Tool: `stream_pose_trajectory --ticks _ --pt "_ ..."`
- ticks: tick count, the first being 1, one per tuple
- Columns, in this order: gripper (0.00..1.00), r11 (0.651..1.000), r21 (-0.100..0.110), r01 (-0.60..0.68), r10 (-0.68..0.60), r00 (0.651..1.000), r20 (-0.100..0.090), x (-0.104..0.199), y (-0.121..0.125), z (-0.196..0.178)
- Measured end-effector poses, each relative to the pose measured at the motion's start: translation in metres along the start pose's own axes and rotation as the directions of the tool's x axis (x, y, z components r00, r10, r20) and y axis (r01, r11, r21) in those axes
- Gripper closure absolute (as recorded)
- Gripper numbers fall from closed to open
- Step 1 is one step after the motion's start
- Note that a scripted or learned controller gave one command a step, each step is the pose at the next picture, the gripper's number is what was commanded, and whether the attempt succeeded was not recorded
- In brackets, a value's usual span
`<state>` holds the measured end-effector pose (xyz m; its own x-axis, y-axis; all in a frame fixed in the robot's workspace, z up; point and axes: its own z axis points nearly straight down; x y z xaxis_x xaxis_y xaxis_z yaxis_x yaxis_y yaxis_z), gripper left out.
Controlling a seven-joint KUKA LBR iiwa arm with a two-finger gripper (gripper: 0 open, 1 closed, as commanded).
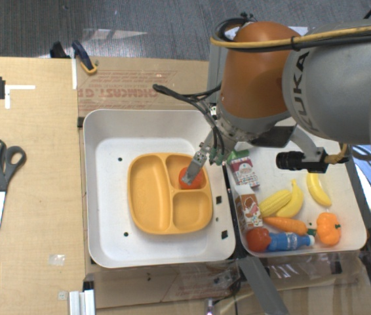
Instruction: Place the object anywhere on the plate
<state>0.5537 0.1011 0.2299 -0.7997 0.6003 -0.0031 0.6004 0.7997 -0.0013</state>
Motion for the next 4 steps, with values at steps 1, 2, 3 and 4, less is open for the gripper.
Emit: stream_pose_trajectory --ticks 1,2,3,4 --pt "0.00 1.000 0.000 0.000 0.000 1.000 0.000 0.0000 0.0000 0.0000" --pt "0.00 1.000 0.000 0.000 0.000 1.000 0.000 0.0000 0.0000 0.0000" --pt "0.00 1.000 0.000 0.000 0.000 1.000 0.000 0.0000 0.0000 0.0000" --pt "0.00 1.000 0.000 0.000 0.000 1.000 0.000 0.0000 0.0000 0.0000"
